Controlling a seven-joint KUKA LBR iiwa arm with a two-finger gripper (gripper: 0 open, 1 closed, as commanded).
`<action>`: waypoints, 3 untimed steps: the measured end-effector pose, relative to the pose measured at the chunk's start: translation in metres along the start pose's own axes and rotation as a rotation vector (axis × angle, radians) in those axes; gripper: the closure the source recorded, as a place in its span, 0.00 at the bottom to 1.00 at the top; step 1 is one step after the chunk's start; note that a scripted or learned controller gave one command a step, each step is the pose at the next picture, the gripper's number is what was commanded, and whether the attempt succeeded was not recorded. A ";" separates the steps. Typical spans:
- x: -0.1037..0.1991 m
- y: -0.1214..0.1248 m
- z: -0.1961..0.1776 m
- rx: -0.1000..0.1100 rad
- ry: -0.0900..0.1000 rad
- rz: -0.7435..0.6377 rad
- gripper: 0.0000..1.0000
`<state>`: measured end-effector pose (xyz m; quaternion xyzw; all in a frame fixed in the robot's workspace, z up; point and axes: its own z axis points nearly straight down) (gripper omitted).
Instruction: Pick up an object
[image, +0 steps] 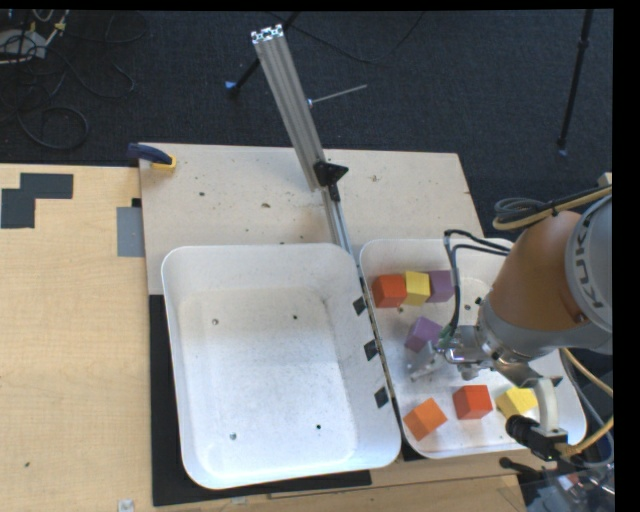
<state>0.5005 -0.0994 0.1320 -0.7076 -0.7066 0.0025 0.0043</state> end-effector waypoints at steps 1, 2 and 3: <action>0.000 0.001 0.041 -0.007 -0.001 0.000 0.00; -0.001 0.001 0.029 -0.007 0.001 0.010 1.00; -0.002 0.001 -0.033 -0.013 -0.003 -0.002 1.00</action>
